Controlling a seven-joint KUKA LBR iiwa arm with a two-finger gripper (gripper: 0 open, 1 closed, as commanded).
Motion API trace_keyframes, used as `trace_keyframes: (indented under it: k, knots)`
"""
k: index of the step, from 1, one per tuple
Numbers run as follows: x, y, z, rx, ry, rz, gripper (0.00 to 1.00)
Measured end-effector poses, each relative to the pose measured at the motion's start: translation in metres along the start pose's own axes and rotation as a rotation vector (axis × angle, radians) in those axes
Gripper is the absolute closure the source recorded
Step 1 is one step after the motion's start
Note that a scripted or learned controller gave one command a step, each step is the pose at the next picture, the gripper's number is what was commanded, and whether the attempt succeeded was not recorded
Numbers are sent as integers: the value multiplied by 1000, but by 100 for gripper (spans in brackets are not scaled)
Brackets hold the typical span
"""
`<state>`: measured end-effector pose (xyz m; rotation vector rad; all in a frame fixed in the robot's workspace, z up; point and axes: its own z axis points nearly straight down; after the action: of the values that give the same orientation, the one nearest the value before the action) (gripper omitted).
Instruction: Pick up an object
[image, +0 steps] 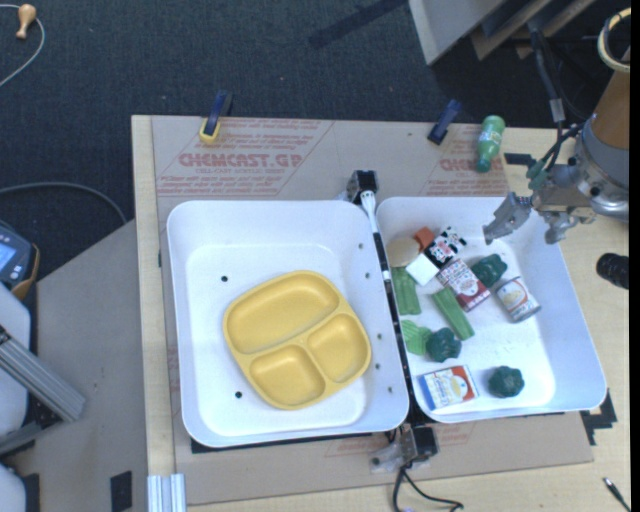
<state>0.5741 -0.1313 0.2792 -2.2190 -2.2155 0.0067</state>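
**A:** What am I looking at, big things first?

**Me:** The desk (300, 150) carries two white bins. The left bin (200, 240) holds a yellow divided tray (295, 340), centre frame. The right bin (570, 330) is crowded with small things to pick: a green toy (505, 381), a small can (516, 298), a carton (446, 386).

**A:** And the arm?

**Me:** My pincer (528, 222) hangs over that bin's upper right edge, fingers spread with nothing between them, I'd say poised to drop onto the pile.
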Motion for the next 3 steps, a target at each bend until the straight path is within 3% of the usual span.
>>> trace_keyframes:
  k: [1, 3]
  knots:
    - [0, 1, -4, -8, -1, -2, 0]
    - [0, 8, 83, -1, 0, -2, 0]
